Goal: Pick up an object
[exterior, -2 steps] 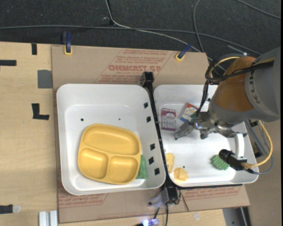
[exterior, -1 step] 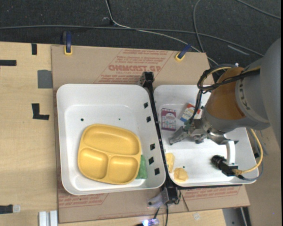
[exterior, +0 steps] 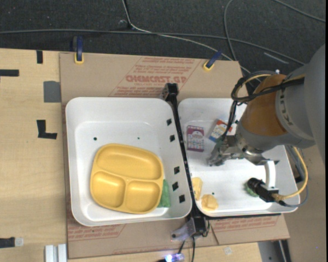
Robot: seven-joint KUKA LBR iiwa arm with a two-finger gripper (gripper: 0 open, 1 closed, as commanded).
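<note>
Your jaws sit low in the right bin, at the end of the arm that reaches in from the right. They hang over bare white floor a little left of the bin's middle. From this angle you cannot tell whether they stand wide or narrow, nor whether anything is between them.

Nearest to them, just above, lies a packet in red, white and blue, tilted and partly under the wrist. Just left of the packet, and apart from it, a small purple box lies flat close to the divider between the bins. Either one is within your reach for the pick, and neither is lifted.

Further down, near the bin's front left corner, you have a pale yellow lump. A second yellow scrap lies just above and left of it, against the divider.

Across the divider, the left bin carries a yellow tray with three compartments, lying flat toward the front. A green thing is wedged at the tray's lower right edge, between it and the bin wall; what it is you cannot make out.

Both bins rest on a cardboard sheet, held at its far edge by two clamps, on the wooden bench.
</note>
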